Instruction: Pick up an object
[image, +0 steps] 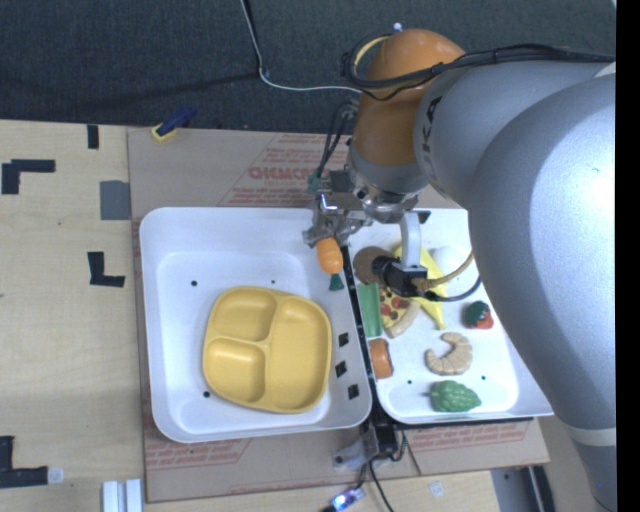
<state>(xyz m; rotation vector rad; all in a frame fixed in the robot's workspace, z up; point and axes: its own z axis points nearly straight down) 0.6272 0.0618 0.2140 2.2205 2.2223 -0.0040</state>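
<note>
A large grey robot arm with an orange band above its wrist reaches in from the right and covers much of the upper right of the view. Beneath it sit two shallow white plastic bins side by side on a cardboard-covered bench. The left bin holds a yellow plastic tray with three compartments, lying near the bin's middle. The right bin holds a scatter of toy foods: a yellow banana-like piece, a slice of pizza, a tan croissant, a green leafy vegetable, a small red fruit with a green top and a long green stick by the inner wall.

The metal gripper hangs over the upper end of the divide between the bins. A small orange carrot-shaped toy sits directly under its tip, touching it, and appears pinched there, though the fingers are too small and shaded to say for certain whether they are pressed against it.

Judging from this, the pick seems to be at the grasp-or-lift stage. The next move calls for a steady, straight rise, checking that the carrot comes up with the claw rather than slipping down onto the bin walls.
</note>
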